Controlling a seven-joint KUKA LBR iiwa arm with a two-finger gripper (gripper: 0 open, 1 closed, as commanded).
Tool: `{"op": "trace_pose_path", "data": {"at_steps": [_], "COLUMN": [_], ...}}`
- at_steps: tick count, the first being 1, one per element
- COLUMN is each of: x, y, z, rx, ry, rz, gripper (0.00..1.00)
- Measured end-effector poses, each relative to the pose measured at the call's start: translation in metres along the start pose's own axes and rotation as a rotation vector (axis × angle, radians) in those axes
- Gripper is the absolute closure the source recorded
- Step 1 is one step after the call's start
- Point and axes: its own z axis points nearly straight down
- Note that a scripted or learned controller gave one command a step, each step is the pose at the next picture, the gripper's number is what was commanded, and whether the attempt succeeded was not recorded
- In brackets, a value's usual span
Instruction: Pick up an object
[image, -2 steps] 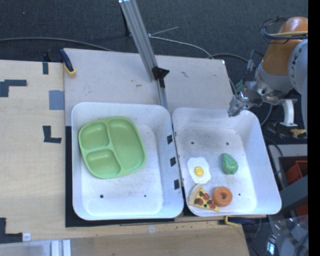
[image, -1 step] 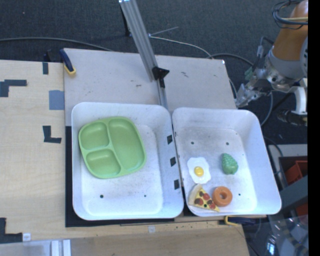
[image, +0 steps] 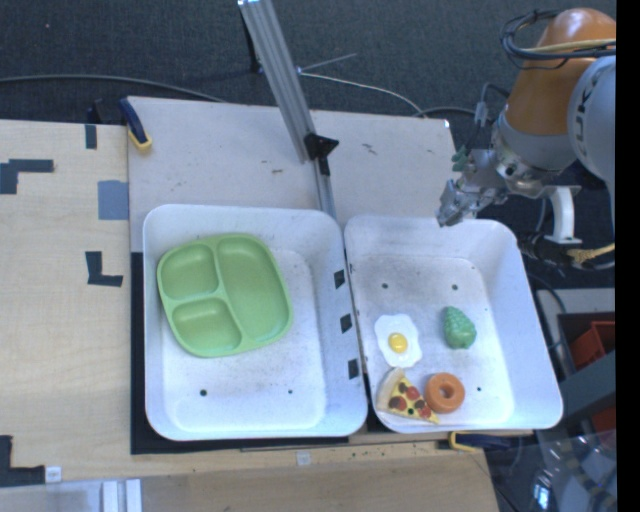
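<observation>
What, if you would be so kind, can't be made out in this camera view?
- Gripper, above the right bin's far rim: too small and blurred to tell open from shut, or whether anything is held.
- Arm: its base is cut off by the right edge.
- Green toy: too small to identify, perhaps broccoli.
- Pizza slice: toppings too small to make out.

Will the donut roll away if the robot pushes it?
Probably not. The donut lies flat in the right bin, so it would likely slide, not roll. It sits close beside the pizza slice, which it might nudge. It looks like a small, light toy.
</observation>
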Motion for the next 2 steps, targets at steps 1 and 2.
{"op": "trace_pose_path", "data": {"at_steps": [1,2], "x": [0.064,0.115], "y": [-0.003,-0.020], "z": [0.002,0.000], "rx": [0.001,0.002], "ry": [0.001,0.000], "rz": [-0.002,-0.001], "gripper": [1.00,1.00]}}
